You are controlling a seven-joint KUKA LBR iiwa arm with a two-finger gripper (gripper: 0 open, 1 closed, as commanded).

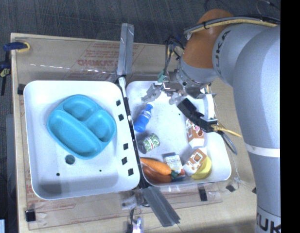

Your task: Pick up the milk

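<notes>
Two small white cartons with red-brown print lie at the right side of the right bin (222,171). One milk carton (196,134) lies by the right wall, and the other carton (194,160) sits nearer the front beside a banana. My gripper (162,95) hangs over the back of the right bin, up and to the left of both cartons and apart from them. Its silver fingers (150,93) are spread open with nothing between them. A blue bottle (143,118) lies just below the left finger.
The right bin also holds a green can (150,142), a carrot (155,167), a small box (172,161) and a yellow banana (206,168). In the left bin (38,130) sits a blue divided plate (81,125). The big grey arm covers the right of the view.
</notes>
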